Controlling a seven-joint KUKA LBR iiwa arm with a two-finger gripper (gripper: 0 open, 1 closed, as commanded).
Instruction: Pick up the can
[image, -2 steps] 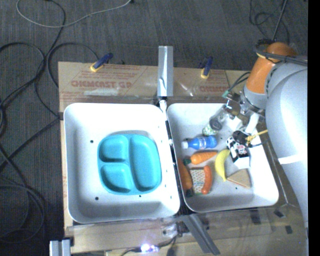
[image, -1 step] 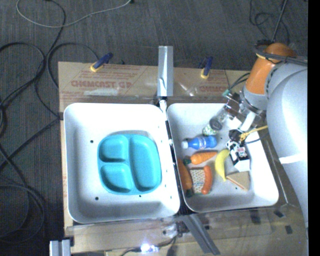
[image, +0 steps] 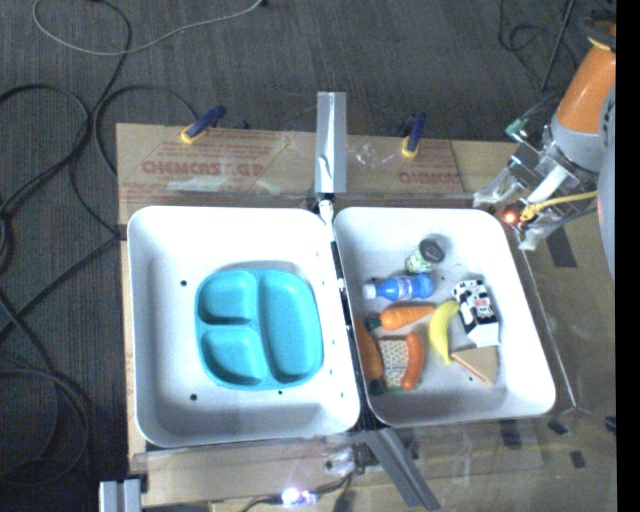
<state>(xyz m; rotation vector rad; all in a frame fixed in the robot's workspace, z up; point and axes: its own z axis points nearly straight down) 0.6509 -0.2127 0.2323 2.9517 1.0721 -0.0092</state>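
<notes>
The can (image: 428, 254) is seen upright in the right bin (image: 520, 300), toward its far side, just beyond the bottle (image: 400, 289). The gripper (image: 520, 195) is held outside the bin's far right corner; the jaws' state cannot be told

Matt white plastic bins (image: 150, 330); glossy blue plastic tray (image: 260, 327) in left bin; metal-topped can (image: 427, 254); cardboard (image: 230, 170) behind bins.

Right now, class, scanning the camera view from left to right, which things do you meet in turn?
Blue clamp → blue divided tray in the left bin → blue-capped bottle → can → banana → gripper at the right bin's corner.
</notes>
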